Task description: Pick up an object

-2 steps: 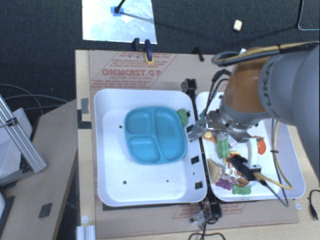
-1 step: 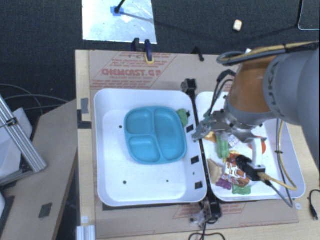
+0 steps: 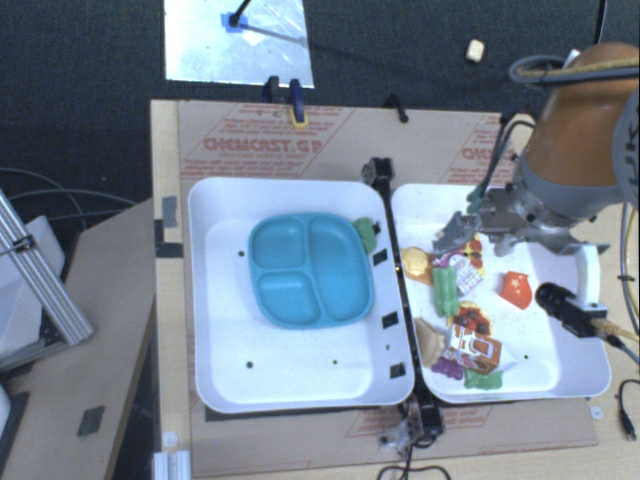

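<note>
One fixed camera looks down at a slant from above the counter (image 3: 300,138), far enough back to take in both white bins: the left bin (image 3: 215,298) and the right bin (image 3: 570,363). The arm (image 3: 585,138) enters from the right edge.

I see a robotics lab: a cardboard-topped bench (image 3: 300,138), loose black cables (image 3: 60,193), and an aluminium frame rail (image 3: 40,278).
</note>
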Tool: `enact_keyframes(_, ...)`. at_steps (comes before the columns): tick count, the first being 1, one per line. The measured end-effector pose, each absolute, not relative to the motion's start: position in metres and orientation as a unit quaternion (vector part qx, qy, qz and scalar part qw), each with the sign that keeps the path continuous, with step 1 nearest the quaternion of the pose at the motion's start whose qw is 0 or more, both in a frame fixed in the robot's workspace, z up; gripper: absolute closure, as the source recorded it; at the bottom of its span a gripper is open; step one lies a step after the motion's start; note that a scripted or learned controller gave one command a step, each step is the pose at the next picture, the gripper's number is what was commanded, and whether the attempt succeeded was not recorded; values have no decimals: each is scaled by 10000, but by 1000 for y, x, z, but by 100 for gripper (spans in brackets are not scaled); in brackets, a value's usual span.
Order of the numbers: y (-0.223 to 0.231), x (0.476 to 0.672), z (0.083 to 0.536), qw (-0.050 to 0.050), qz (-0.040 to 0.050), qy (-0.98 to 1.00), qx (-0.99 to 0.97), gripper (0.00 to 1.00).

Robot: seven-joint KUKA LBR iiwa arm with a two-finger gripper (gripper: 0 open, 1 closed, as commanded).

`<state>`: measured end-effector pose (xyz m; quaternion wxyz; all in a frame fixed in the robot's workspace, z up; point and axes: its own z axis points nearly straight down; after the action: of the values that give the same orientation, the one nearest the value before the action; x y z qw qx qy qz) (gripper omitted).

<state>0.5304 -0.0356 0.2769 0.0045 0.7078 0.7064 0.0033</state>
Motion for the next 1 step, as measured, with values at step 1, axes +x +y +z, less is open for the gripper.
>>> enact_keyframes(1,-6,548,290,12,16,7095,7047,0)
